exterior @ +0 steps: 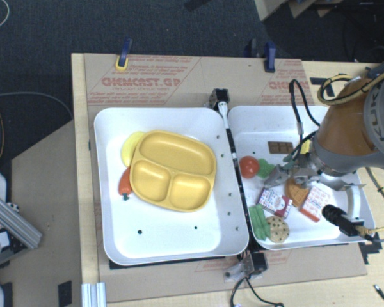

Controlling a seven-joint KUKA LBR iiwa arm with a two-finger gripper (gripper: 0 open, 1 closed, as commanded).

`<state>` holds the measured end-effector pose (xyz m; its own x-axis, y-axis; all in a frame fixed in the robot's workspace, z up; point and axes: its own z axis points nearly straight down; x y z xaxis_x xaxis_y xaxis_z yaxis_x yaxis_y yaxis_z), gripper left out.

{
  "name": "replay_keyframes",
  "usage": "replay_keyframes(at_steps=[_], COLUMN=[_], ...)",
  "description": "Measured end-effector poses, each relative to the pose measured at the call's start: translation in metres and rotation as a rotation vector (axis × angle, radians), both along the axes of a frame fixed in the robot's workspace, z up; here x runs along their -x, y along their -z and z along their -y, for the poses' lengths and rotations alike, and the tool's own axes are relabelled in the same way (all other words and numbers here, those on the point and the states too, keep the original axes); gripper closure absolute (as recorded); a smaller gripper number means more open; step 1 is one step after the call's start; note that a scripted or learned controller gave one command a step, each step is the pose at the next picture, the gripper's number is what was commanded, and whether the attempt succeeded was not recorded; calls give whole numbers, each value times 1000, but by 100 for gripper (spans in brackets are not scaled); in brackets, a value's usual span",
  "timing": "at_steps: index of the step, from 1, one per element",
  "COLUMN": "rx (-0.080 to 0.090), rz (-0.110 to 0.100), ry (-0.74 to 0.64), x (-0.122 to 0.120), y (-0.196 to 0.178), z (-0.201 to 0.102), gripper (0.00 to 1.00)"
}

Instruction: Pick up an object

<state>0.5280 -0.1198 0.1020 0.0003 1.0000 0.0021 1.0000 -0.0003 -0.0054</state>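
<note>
My gripper (287, 175) is low inside the right bin (256, 121), with the arm's orange band (343, 132) above it to the right. It hovers among small items: a red tomato (248, 166) and a green piece (265, 169) to its left, a pink and white packet (274, 201) just below it, and an orange wedge (297, 194) beside a white and red packet (315, 204). A brown chocolate bar (280, 148) lies behind it. A cookie (278, 229) and a green pod (258, 221) lie at the bin's front.
The left bin (109, 190) holds a yellow divided plate (173, 170), with a yellow item (131, 146) and a red-orange item (125, 183) partly tucked under its left side. A black divider (233, 165) runs between the bins. Cables (299, 107) trail near the arm.
</note>
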Motion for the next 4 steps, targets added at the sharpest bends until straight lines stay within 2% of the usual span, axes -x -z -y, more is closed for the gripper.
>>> replay_keyframes(at_steps=[1,2,4], rx=[3,6,4], rz=[13,14,11], ry=[0,3,-1], x=[-4,-2,7], y=[11,5,-85], z=[1,1,-3], gripper=[0,100,100])
